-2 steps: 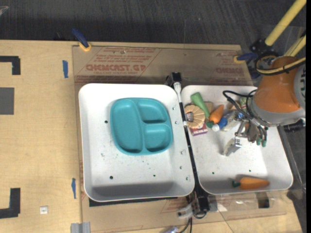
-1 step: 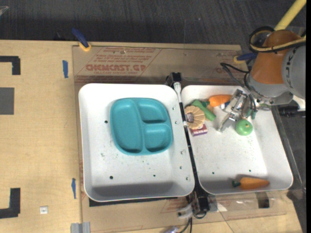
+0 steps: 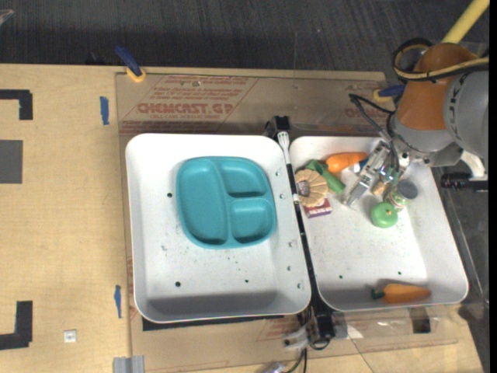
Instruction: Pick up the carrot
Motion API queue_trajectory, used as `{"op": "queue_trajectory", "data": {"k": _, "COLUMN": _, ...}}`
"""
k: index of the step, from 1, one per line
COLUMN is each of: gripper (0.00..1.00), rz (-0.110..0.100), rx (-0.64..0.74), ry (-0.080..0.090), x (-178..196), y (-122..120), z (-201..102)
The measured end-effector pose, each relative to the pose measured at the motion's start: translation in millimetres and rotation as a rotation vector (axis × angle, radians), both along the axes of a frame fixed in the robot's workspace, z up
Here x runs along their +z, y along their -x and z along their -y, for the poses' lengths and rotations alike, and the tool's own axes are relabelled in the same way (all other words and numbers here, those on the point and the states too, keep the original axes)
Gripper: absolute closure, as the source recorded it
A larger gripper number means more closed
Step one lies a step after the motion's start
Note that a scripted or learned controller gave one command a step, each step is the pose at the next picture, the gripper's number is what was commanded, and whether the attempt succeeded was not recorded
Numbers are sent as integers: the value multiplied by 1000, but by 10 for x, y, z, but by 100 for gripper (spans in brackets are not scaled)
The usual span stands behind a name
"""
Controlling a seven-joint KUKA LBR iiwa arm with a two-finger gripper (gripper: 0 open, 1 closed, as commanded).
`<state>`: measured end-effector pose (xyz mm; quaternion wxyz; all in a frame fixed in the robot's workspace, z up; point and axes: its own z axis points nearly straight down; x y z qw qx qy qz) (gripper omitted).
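Gripper (image 3: 371, 183), state unclear, just right of far carrot (image 3: 345, 162); second carrot (image 3: 404, 291) against near wall, apparently.

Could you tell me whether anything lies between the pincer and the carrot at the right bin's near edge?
Nothing visible does: bare bin floor separates the pincer from that carrot; the green ball sits just beside the path.

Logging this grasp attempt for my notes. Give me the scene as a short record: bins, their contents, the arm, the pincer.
left bin: holds a teal divided plate
right bin: carrot at far edge; second carrot at near edge; green round item; tan and pink item
arm: reaches in from the right, over the right bin
pincer: low beside the far carrot, nothing seen between its fingers
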<state>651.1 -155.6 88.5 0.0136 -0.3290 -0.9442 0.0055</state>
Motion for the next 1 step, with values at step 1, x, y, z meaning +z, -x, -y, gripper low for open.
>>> {"op": "queue_trajectory", "data": {"k": 1, "gripper": 0, "rz": -4, "rx": -327, "ry": -9, "x": -4, "y": -39, "z": -82}}
